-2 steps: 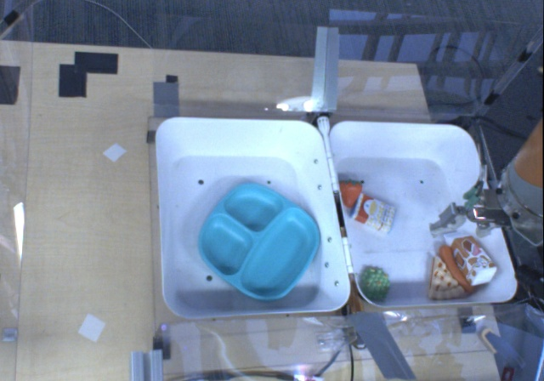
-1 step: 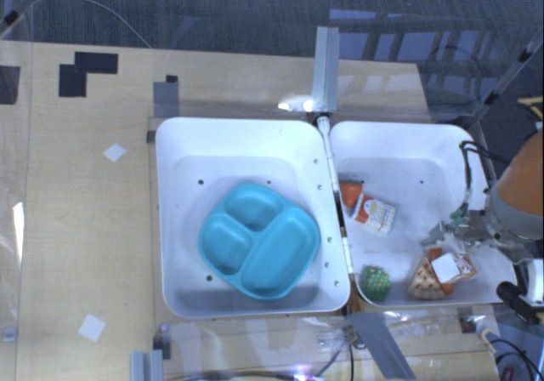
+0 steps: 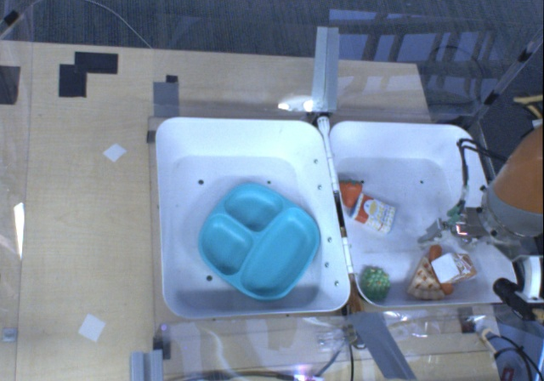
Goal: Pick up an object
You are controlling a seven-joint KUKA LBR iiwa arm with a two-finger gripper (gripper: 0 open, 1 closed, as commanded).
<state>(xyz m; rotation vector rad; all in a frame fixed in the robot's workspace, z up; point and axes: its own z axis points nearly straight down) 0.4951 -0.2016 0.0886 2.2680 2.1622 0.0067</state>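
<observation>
The right bin (image 3: 399, 139) holds several small items. A white and orange packet (image 3: 375, 213) lies near its middle, with an orange carrot-like piece (image 3: 349, 194) beside the divider. A green bumpy ball (image 3: 375, 282) sits at the front left corner. A brown wedge with a white label (image 3: 432, 275) lies at the front right. My gripper (image 3: 448, 230) hangs at the bin's right side, just above and behind the wedge. Nothing is visibly held in it. The orange band of the arm (image 3: 520, 177) is at the frame's right edge.
The left bin (image 3: 212, 143) holds a blue divided plate (image 3: 259, 241). A metal divider rail (image 3: 333, 201) runs between the bins. A black cable (image 3: 469, 168) loops along the right bin's right wall. Metal posts and clamps stand behind and in front of the bins.
</observation>
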